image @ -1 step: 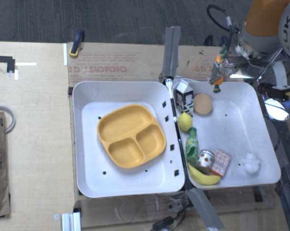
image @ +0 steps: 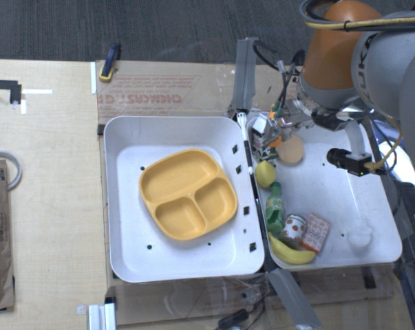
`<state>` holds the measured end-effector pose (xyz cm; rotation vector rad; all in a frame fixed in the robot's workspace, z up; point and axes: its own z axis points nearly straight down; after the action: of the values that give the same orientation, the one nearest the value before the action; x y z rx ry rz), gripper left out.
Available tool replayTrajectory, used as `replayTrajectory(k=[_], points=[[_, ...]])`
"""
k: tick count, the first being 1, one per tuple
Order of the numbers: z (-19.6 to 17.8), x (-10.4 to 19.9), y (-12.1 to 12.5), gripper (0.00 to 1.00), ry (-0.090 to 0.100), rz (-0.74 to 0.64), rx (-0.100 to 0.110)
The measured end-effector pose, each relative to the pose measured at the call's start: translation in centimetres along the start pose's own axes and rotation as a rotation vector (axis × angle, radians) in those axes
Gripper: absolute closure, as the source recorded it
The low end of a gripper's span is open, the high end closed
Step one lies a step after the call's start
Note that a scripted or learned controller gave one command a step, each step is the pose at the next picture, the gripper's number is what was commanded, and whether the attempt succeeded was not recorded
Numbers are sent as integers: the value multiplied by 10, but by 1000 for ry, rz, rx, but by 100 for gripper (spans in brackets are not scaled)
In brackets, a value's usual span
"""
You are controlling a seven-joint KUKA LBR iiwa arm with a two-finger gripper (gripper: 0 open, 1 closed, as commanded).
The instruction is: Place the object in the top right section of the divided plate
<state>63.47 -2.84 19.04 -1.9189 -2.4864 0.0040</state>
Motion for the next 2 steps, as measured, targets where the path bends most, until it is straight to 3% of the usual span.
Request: replayTrajectory(k=[1, 2], points=[[0, 67, -19, 100, 0, -11, 0], [0, 125, -44, 100, 0, -115, 1]])
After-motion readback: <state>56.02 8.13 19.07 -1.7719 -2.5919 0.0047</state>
